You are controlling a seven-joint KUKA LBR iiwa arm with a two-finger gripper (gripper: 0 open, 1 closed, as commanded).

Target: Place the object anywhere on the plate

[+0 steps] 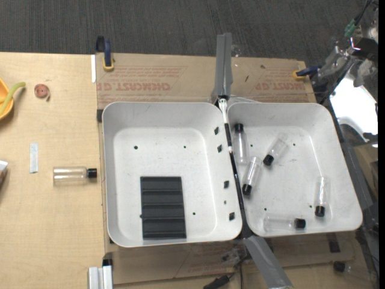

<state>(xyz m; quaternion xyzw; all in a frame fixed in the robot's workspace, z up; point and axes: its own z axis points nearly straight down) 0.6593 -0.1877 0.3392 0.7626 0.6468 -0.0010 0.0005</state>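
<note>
White right bin (pixel 295 185) holds five clear, black-capped vials (pixel 240 144); left bin (pixel 162 140), a ribbed black plate (pixel 162 208).

The robot's arm (pixel 355 38) showed as a cluttered mass of grey and black parts at the upper right, with dark cables, a small teal piece and a broad glossy white surface below it.

A black ribbed plate (pixel 162 208) lay flat in the left bin, near its lower edge, left of the frame's centre. Five clear vials with black caps lay on their sides in the right bin: one (pixel 239 141) along the left wall, one (pixel 250 174) just below it, one (pixel 275 150) near the middle, one (pixel 321 196) at right, one (pixel 283 224) along the lower edge.
</note>
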